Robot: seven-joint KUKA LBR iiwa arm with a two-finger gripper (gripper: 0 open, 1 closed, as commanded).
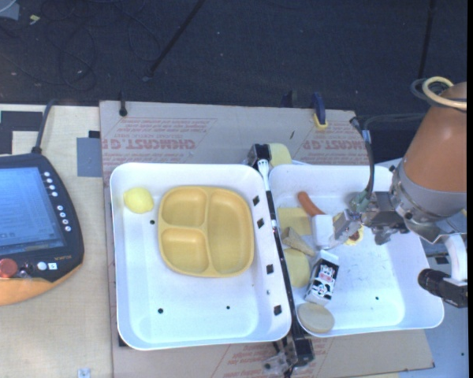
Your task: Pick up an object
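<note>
My gripper (pixel 351 225) hangs low over the middle of the right bin (pixel 394 305), at the end of the grey and orange arm (pixel 437 160) coming in from the right. A white block (pixel 323 227) lies just to its left, touching or nearly touching it. An orange sausage-shaped piece (pixel 309 203) lies behind the block. A small black-and-white carton (pixel 323 280) sits nearer the front. A tan round disc (pixel 315 318) rests at the front left corner. Pale yellow pieces (pixel 296 225) lie along the bin's left wall. A bit of yellow shows right under the gripper.
The left bin (pixel 142 305) holds a yellow divided plate (pixel 205 231) and a small yellow ball (pixel 139 201). A control pendant (pixel 24 219) lies on the bench at far left. A yellow object (pixel 280 154) sits behind the bins' shared wall.
</note>
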